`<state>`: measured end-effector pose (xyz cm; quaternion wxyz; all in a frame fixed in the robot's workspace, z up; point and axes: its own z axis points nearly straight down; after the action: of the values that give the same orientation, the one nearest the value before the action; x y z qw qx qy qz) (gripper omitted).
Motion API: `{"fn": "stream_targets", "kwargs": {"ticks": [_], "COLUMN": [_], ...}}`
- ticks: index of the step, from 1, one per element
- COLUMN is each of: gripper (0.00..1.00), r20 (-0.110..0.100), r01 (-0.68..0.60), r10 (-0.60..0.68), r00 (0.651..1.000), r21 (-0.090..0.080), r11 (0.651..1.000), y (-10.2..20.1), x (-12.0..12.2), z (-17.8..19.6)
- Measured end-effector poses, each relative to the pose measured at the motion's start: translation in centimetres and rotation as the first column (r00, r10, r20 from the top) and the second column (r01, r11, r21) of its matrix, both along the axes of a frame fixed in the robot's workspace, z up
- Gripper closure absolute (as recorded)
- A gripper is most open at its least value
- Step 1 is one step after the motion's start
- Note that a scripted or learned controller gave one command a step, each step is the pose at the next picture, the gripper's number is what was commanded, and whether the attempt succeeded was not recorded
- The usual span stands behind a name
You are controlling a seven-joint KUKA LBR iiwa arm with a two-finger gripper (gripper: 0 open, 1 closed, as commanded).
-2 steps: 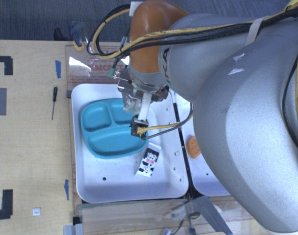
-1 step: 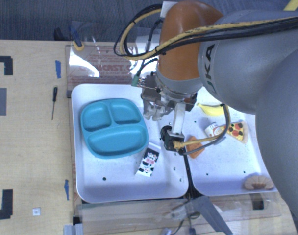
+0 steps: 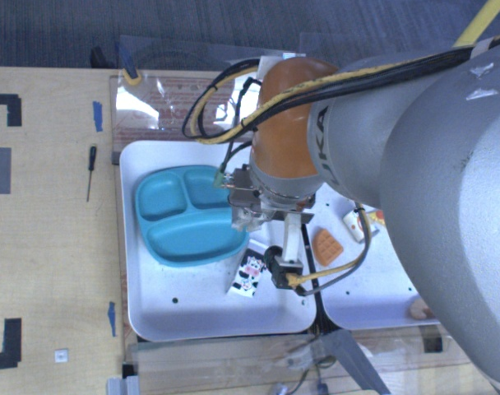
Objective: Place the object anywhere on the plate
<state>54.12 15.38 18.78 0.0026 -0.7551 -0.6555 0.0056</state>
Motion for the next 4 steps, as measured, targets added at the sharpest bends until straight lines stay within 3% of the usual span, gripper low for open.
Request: {"fn": "stream_targets", "kwargs": {"ticks": [1, 2, 3, 4], "gripper": [1.0, 1.0, 1.0, 1.0], "r20": [0.004, 0.016, 0.019, 0.009], "r01": [-0.138, -0.289, -0.216, -0.541], "r10": [0.138, 0.289, 0.216, 0.54], "r00": [0.99, 0.957, 0.976, 0.841], "r21": [0.003, 0.006, 0.005, 0.005], "r11": [0.99, 0.957, 0.976, 0.841], "y": [0.3, 3.5, 6.1, 6.1], "x": [-6.2, -1.9, 7.9, 12.5], "z": [-1.4, -9.9, -9.9, -5.9]}}
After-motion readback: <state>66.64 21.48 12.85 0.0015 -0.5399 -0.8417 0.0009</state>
